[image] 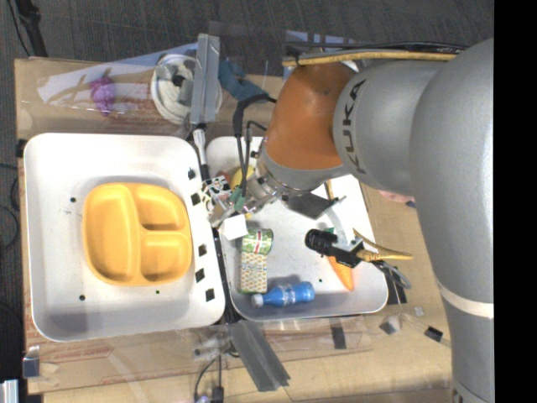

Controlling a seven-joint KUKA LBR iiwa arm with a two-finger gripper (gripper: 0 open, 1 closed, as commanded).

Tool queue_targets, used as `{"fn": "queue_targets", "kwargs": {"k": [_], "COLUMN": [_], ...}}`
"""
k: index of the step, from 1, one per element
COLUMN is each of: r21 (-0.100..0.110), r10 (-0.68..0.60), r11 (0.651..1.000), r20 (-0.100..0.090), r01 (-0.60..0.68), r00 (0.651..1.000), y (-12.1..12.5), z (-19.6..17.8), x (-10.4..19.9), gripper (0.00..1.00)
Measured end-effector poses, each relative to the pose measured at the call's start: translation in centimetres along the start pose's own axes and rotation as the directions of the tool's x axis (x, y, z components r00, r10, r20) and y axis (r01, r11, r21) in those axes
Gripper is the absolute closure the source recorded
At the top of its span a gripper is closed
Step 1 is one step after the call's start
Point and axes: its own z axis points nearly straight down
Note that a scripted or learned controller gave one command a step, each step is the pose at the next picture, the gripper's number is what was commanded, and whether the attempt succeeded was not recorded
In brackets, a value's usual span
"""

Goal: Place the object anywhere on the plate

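Two shallow white bins are sitting on the counter. The left bin (50, 225) is holding one yellow three-compartment plastic plate (138, 232). The right bin (289, 254) is holding one black-and-white spotted toy (219, 189), one green-and-white can (257, 242), one beige woven block (253, 272), one blue plastic bottle (285, 294) and one orange carrot-shaped piece (342, 272). The gripper (243, 198) is hanging beside the spotted toy; I cannot tell how open it is.

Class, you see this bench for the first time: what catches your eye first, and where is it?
First comes the yellow divided plate, sitting in the middle of the left bin. Next the big grey arm with its orange band, reaching in from the right over the right bin. There a blue bottle lies by the bin's lower edge.
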Motion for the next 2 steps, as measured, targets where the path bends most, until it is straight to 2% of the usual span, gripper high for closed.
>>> {"fn": "queue_targets", "kwargs": {"k": [1, 2], "r21": [-0.001, -0.001], "r10": [-0.027, -0.026], "r11": [1.000, 1.000], "r20": [0.002, 0.002], "r01": [0.027, 0.026], "r00": [1.000, 1.000], "y": [5.87, 5.87], "z": [-2.62, -2.64], "x": [4.96, 4.93], "gripper": [1.00, 0.00]}}
